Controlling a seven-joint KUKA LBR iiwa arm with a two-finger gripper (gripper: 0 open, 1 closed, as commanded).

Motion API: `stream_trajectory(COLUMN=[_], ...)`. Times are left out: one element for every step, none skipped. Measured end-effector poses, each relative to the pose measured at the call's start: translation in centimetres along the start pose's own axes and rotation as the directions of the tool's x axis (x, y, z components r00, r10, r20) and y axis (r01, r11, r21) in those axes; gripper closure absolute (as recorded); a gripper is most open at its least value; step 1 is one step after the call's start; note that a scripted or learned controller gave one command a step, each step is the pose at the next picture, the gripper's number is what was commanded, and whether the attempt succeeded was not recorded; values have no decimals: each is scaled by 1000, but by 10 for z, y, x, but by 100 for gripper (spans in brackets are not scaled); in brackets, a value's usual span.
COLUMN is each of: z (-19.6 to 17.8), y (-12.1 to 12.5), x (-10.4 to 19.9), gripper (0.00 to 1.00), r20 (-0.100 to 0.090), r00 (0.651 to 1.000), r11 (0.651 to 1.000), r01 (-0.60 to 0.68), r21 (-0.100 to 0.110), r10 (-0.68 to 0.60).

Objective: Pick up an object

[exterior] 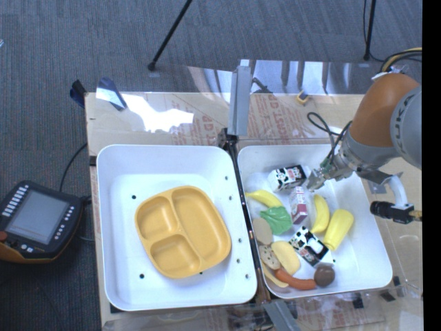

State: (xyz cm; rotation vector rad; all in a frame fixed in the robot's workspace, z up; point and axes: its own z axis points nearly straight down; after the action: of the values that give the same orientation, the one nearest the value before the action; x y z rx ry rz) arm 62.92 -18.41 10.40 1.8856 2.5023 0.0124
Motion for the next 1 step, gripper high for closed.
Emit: stream_trajectory(z=[1], y=[0], x=[0], gripper=[0], r20=[-1], r00=[1000], r11=[1000], r01=[-1], r21=[1], r10=[1])
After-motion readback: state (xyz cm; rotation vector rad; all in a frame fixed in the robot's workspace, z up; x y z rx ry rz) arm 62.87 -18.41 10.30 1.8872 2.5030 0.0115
